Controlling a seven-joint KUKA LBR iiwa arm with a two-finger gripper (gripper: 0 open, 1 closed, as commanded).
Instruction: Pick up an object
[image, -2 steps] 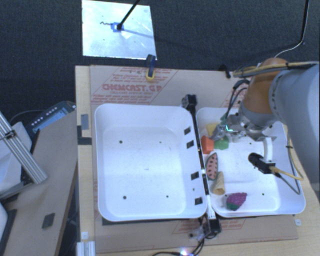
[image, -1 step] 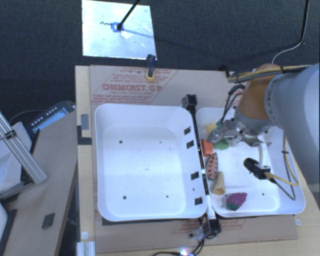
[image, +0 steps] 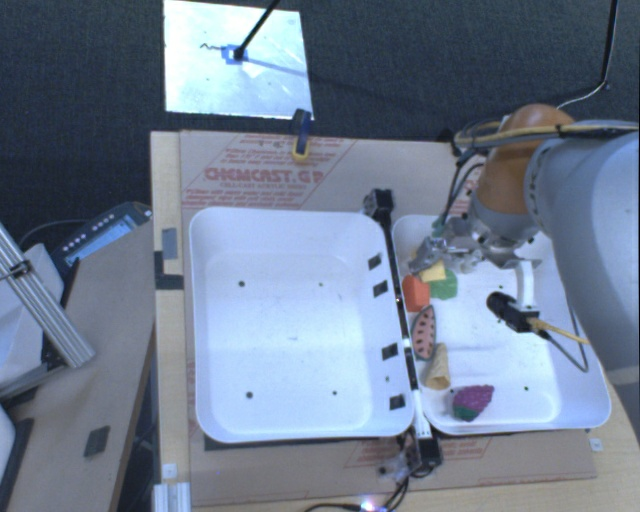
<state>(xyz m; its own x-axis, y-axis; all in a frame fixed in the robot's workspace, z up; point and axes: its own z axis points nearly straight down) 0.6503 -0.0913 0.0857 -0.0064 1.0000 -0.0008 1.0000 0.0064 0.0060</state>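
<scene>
Two shallow white bins sit side by side on a cardboard sheet (image: 262, 172) atop a wooden bench (image: 165, 250); dark carpet around, shiny metal plate (image: 237, 58) at the back. Left bin (image: 290, 320) bare. Right bin (image: 575, 385) holds toys near its left wall: yellow-green block (image: 438, 279), orange piece (image: 415, 292), watermelon slice (image: 424, 332), cone (image: 437, 368), purple grape bunch (image: 472, 400). Gripper (image: 447, 250) is low, just above the block; can't tell finger state.

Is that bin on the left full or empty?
Empty. The left bin shows bare white floor; the toy foods, like the watermelon slice, lie in the right bin.
</scene>
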